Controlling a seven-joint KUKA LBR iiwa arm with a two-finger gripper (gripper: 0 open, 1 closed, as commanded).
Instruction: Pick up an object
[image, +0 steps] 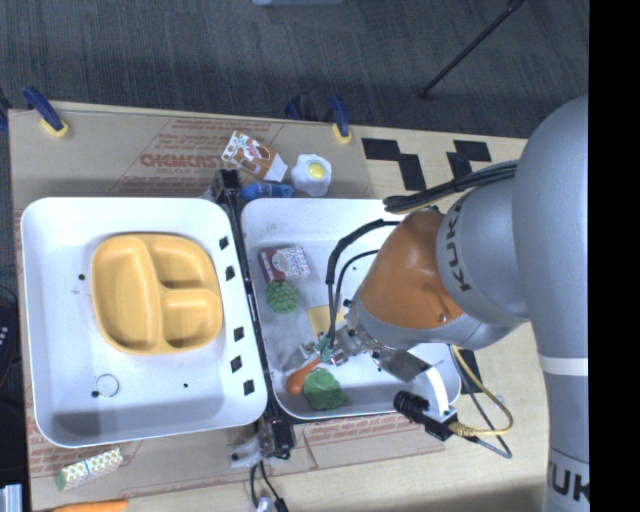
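In the right bin lie a red-and-white packet, a green knobbly ball, a yellow piece, an orange carrot-like piece and a green lump. My gripper reaches down from the orange wrist band into the bin's near part, just above the orange piece and the green lump. The wrist hides most of the gripper.
The left bin holds a yellow divided tray. Behind the bins on the cardboard sit a small patterned box, a blue item and a white-and-yellow object. A wrapped item lies at the front left. Black cables loop over the right bin.
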